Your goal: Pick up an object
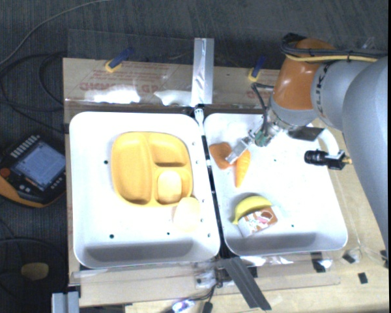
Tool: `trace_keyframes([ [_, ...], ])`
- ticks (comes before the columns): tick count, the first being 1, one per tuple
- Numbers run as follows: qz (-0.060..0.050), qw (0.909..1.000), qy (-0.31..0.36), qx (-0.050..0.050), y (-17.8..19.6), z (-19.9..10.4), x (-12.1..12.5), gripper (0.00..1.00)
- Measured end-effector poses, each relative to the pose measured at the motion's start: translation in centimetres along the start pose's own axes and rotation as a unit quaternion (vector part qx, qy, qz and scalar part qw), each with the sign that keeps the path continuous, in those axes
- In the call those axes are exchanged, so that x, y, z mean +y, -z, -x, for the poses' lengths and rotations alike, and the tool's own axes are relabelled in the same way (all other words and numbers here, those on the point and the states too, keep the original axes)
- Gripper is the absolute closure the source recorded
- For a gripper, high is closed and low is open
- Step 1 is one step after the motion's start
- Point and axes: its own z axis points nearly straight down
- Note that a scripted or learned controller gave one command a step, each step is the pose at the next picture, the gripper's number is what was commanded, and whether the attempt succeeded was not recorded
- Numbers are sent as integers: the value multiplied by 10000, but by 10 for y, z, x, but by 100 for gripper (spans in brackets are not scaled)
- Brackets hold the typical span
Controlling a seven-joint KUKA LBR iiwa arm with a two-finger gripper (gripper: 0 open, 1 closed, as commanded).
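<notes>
Reddish printed lettering runs across the brown cardboard sheet [101, 77] at the back of the worktop, behind the left bin, but it lies under clear plastic and is too faint and small to read. The handheld control pad [27, 169] on the floor to the left has a lit screen, with nothing legible on it. The small carton [256, 222] in the right bin carries a printed picture, its wording too small to make out.
</notes>
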Motion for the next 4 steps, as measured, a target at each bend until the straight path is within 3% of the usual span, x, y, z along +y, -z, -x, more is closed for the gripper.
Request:
trace_keyframes([
  [1, 22, 10000, 0, -4, 10, 0, 2, 100],
  [2, 21, 10000, 0, -2, 10, 0, 2, 0],
  [3, 8, 9997, 230, -8, -2, -19, -26, 0],
  [4, 42, 9997, 233, -21, 9, -19, -24, 100],
])
